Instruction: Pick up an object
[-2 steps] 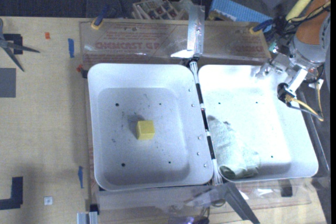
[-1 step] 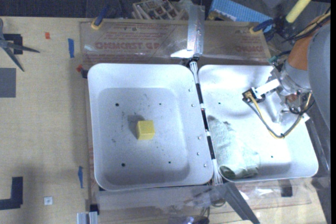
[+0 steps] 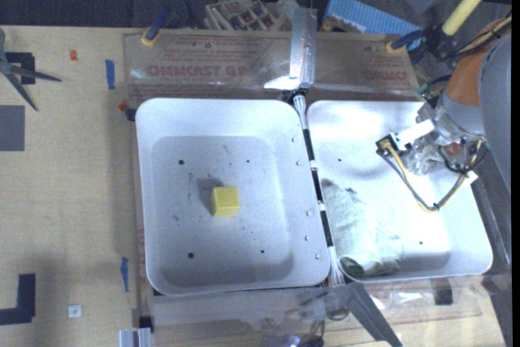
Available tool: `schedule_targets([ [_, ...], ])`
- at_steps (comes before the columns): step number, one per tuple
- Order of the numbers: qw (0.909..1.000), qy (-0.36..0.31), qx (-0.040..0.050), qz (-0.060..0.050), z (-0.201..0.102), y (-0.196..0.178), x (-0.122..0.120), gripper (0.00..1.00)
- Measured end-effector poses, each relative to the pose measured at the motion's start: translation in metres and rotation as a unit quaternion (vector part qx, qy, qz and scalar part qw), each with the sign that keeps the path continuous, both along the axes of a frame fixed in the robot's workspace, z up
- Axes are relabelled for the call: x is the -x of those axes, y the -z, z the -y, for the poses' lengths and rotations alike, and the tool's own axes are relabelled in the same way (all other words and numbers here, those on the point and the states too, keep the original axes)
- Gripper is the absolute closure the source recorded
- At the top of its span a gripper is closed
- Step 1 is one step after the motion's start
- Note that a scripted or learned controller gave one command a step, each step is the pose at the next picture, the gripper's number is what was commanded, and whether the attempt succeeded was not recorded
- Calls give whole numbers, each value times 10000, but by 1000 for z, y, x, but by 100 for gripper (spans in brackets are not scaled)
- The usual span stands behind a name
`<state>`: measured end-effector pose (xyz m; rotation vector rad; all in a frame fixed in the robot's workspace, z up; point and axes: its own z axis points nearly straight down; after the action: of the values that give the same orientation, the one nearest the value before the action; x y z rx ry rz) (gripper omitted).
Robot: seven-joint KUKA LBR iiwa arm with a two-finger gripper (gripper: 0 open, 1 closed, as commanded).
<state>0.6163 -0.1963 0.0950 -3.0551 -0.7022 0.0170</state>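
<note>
Nearest my camera, a pale rolled cloth (image 3: 363,233) lies along the left side of the right bin (image 3: 463,256), its dark-rimmed end at the front corner. Further back, a small yellow block (image 3: 226,201) sits alone near the middle of the left bin (image 3: 162,126), well apart from the arm. Beyond that, my gripper (image 3: 422,154) hangs over the right bin's far right part, cabling looped beneath; I cannot tell its finger state.

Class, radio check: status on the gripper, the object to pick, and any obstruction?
Gripper over right bin, holding nothing visible. Yellow block in left bin, untouched. Crumpled cloth lies in right bin.
</note>
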Motion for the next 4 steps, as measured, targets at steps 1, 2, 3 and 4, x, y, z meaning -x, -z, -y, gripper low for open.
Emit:
schedule_targets([
  [1, 9921, 1258, 5, 6, -13, -24, 80, 100],
  [2, 9923, 1238, 9, 10, -21, -32, 118, 100],
  [3, 9934, 1149, 20, 20, 16, -73, 66, 100],
  [4, 9922, 1246, 10, 13, 28, -11, 139, 100],
])
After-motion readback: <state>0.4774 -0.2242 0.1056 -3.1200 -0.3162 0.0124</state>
